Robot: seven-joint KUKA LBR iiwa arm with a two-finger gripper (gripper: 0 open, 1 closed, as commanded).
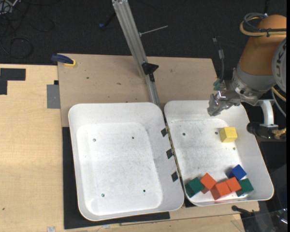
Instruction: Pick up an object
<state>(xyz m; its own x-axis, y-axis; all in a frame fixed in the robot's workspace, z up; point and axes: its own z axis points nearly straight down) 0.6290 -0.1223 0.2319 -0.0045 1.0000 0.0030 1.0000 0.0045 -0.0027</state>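
1. Far left: light wooden bench top (19,144) with black patches near its upper left edge. A small blue-and-yellow clamp (64,59) sits at the back corner of the brown board (106,76).
2. Left bin (79,115): shallow, white, lying on a dark mat; only a few small dark dots on its floor.
3. Centre: a slanted aluminium rail (133,33) runs from the upper middle down to the seam between the bins, with a black bracket (150,68) partway along. Three small black clips (169,152) join the bins along the seam.
4. Right bin (193,110): a yellow cube (228,134) lies alone in the upper right part. Clustered at the near edge: green block (194,185), orange block (208,181), larger orange block (223,188), blue cube (238,171), second green block (245,186). The cluster pieces touch or nearly touch.
5. Right: arm with orange band (261,47) reaches in; gripper (215,108) hangs over the bin's back rim, up and left of the yellow cube, apart from it. Cannot tell whether it is released or clenched; nothing visible in it.
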